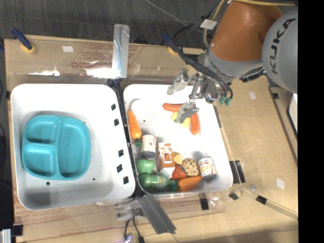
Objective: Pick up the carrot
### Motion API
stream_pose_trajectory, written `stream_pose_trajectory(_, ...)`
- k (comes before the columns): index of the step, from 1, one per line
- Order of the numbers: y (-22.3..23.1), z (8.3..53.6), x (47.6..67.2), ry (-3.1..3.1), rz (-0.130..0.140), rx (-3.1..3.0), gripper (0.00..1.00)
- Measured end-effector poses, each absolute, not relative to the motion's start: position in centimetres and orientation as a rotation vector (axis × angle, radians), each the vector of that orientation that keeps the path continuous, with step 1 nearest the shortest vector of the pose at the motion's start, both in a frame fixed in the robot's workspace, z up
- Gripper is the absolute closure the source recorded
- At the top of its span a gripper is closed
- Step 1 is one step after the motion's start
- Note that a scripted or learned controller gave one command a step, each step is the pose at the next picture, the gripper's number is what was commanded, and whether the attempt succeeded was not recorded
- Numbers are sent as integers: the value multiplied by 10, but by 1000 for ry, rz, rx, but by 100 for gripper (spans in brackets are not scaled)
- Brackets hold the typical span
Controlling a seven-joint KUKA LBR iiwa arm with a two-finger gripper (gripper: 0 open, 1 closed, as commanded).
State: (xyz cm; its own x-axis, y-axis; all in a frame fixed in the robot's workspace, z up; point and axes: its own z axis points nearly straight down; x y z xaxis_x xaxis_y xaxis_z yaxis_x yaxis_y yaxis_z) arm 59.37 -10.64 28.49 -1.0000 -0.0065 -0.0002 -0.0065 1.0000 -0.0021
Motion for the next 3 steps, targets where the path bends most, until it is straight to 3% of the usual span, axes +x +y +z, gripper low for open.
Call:
stream_pose_trajectory(1,-131,249,511,3028,-1,851,0)
stream_pose_trajectory(2,-184,315,546,2827,-2,1361,0)
stream_pose_trajectory(3,-193,235,491,2574,-3,1811,0)
